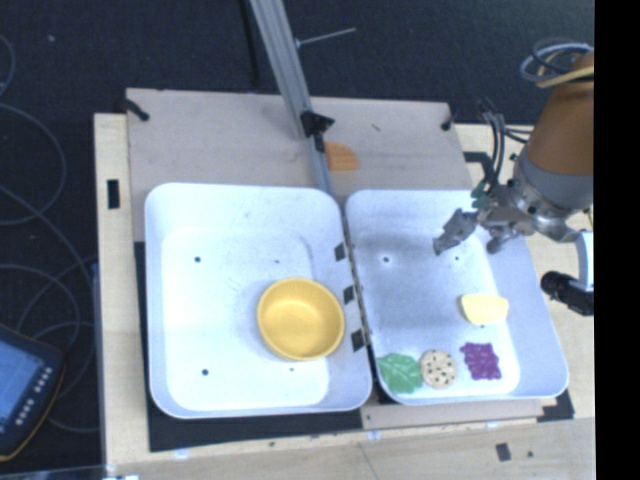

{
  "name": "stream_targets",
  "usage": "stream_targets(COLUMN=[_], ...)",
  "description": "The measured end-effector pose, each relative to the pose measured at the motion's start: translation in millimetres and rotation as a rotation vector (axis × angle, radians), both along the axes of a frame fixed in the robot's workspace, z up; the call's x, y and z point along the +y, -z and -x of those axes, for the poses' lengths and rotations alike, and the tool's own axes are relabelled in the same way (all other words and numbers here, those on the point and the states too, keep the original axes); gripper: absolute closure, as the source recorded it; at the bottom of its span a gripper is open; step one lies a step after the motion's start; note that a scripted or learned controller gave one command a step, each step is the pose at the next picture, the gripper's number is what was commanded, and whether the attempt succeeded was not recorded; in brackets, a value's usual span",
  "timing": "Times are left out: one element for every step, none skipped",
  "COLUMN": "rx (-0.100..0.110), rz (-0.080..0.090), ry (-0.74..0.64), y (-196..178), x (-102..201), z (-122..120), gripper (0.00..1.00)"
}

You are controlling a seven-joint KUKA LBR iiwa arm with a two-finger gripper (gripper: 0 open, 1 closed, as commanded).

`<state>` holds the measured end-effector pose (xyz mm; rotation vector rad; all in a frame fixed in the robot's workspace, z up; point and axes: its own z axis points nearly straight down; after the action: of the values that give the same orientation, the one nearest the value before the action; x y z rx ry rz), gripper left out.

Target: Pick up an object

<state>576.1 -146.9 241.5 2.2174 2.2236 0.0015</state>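
My gripper hangs over the upper right part of the right bin, its fingers spread open with nothing between them. Below it, nearer the front, lies a pale yellow piece. Along the right bin's front edge sit a green item, a round speckled cookie and a purple bunch. A yellow bowl stands upright in the left bin, well away from the gripper.
A slanted metal rail runs down from the top to the ridge between the bins, with a small orange patch beside its foot. The grey arm with its orange band enters from the right.
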Motion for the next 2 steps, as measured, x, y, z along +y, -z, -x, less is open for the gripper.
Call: stream_targets(rx=[0.000,0.007], rz=[0.000,0.001], ry=[0.001,0.003], y=[-0.1,60.6], x=[-0.1,-8.2], z=[0.0,0.2], gripper=[0.00,0.00])
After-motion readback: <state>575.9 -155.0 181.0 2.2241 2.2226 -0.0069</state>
